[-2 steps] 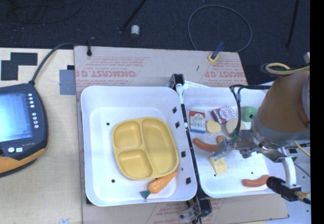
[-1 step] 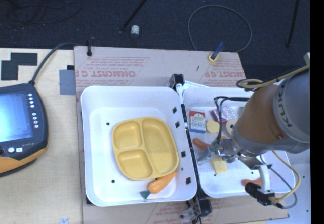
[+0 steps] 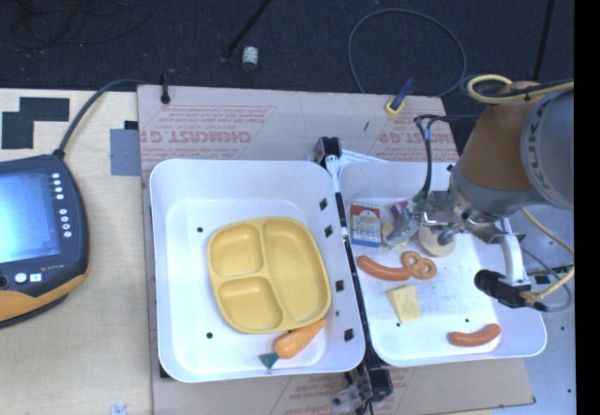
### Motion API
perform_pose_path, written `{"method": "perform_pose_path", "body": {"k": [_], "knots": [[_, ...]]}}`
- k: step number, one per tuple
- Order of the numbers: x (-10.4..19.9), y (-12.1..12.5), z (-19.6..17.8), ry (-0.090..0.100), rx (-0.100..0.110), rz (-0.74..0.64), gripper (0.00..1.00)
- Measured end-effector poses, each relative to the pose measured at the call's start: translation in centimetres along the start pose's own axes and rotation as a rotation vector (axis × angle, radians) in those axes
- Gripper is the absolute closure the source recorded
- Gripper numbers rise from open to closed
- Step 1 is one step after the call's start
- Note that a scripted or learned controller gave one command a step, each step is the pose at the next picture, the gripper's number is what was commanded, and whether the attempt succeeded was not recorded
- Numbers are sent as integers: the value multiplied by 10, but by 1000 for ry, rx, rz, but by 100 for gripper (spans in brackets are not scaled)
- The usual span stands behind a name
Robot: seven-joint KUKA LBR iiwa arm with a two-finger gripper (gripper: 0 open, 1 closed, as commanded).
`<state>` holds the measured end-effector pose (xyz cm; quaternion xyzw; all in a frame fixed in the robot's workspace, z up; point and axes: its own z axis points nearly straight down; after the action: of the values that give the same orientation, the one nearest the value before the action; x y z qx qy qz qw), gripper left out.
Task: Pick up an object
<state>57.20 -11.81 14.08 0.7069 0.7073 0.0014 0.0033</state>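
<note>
Gripper (image 3: 412, 224) low in the right bin (image 3: 525, 338), fingers hard to separate from clutter; cannot tell how far open or whether anything is held. Small carton (image 3: 365, 225) sits just left of the gripper, pretzel (image 3: 419, 264) just below it, sausage (image 3: 381, 267) beside the pretzel. Cheese wedge (image 3: 405, 303) farther below; second sausage (image 3: 473, 337) well apart, lower right. Carrot (image 3: 298, 342) and yellow divided plate (image 3: 268, 274) lie in the left bin (image 3: 178, 310).

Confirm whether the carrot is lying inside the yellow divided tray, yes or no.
No, the carrot lies on the floor of the left bin, against the near corner of the yellow tray, outside its compartments.
</note>
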Motion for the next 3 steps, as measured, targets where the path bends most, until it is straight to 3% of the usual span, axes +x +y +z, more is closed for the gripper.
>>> {"method": "perform_pose_path", "body": {"k": [1,2,3], "knots": [[-4,69,48,4,5,-3,0],[21,0,46,-2,-11,6,0],[-3,71,50,16,34,1,0]]}}
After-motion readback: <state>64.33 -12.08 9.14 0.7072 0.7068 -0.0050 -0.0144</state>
